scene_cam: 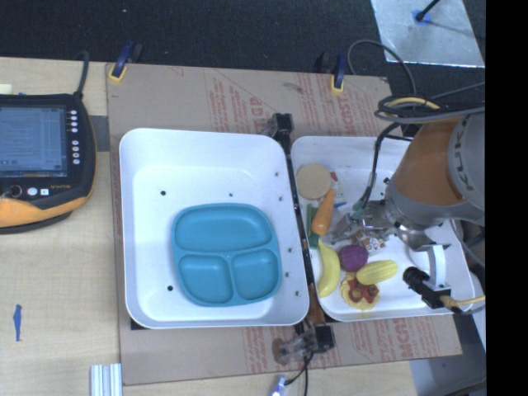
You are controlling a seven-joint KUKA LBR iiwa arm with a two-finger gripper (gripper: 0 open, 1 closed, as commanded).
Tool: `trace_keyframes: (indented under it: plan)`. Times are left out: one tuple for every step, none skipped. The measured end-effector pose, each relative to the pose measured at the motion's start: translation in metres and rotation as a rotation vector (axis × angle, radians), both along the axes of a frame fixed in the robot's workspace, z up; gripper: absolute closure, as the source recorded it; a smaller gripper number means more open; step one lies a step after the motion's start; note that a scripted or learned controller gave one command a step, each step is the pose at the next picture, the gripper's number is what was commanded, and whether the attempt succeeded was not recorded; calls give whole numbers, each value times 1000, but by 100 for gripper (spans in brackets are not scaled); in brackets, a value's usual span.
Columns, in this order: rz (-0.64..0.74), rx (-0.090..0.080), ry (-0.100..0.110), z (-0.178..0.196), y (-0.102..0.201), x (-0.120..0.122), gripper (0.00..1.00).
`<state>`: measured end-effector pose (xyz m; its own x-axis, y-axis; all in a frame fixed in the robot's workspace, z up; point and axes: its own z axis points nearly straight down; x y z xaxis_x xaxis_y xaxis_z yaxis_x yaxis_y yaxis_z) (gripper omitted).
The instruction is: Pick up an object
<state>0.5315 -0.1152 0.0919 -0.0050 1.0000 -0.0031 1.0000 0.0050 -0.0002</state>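
- Camera view has the grey arm with the orange band reaching into the right-hand shallow white bin, with its tool low over the toy food piled by that bin's left wall.
- Can't tell what state the tool is in; the wrist covers it and the tip is a blur of metal.
- Candidates, all in the right bin: a round purple plastic fruit just beside the tool, a yellow plastic banana along the left wall, a yellow corn cob toy toward the near edge, an orange plastic carrot and a tan round disc toward the far-left corner.
- My guess: the purple fruit is the closest target, but it touches its neighbours, so a straight-down approach centred on it looks safest.
- The carrot or disc sit more apart, probably easier.
- The left bin holds a blue three-compartment plastic tray, well apart from the action.
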Motion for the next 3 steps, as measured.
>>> trace_keyframes:
  plan:
    - [1,3,2,0,5,-37,0]
    - [6,0,1,11,3,-36,100]
    - [-1,5,2,100,79,0,100]
